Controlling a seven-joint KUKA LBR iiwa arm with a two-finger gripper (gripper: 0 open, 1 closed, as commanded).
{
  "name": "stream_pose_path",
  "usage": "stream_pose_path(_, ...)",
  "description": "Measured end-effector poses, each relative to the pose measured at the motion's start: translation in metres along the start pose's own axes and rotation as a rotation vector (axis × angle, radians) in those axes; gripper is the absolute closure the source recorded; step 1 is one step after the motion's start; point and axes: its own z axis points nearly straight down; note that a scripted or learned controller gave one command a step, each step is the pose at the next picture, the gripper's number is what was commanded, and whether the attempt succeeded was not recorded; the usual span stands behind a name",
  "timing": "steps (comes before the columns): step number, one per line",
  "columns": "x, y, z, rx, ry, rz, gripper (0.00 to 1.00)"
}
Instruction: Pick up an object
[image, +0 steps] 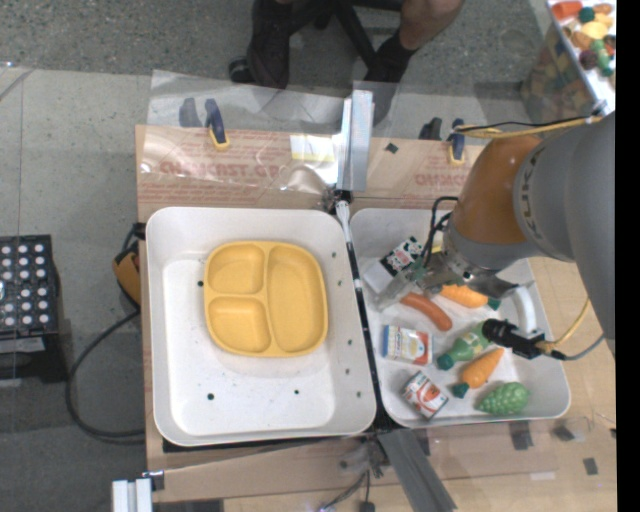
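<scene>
Camera view: arm low over the right bin, grasp not yet confirmed

Camera view: two white bins are seen side by side on the counter. A yellow divided plate (267, 298) lies alone in the left bin (180, 400). The right bin (545, 405) carries the loose items: a red sausage (428, 311), an orange piece (464, 296), a small carton (404, 344), a red-and-white packet (425, 394), a green bottle (466, 349), a carrot (482, 367), a green bumpy piece (502, 399) and a black-and-white piece (403, 255) near the bin's upper left.

The arm (530, 200) is reached in from the right and lowered over the upper middle of the right bin. The pincer (432, 282) is placed just above the sausage and beside the orange piece, but it is largely covered by the wrist, so whether it is spread or closed cannot be told, and nothing can be seen held in it.

The step in hand is judged to be the descent onto a target, most likely the sausage or the orange piece. No object is seen lifted, so the pick is taken as not yet done.

For the next move, the pincer should be centred across the narrow width of one item, closed firmly and raised straight up. Care is called for, since the items lie close together and a neighbour may be nudged or caught.
</scene>
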Motion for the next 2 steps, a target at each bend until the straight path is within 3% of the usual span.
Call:
stream_pose_path(1, -0.0021, -0.0012, -0.0094, 0.001, 0.000, 0.005, 1.00)
stream_pose_path(2, -0.0021, -0.0012, -0.0093, 0.001, 0.000, 0.005, 0.00)
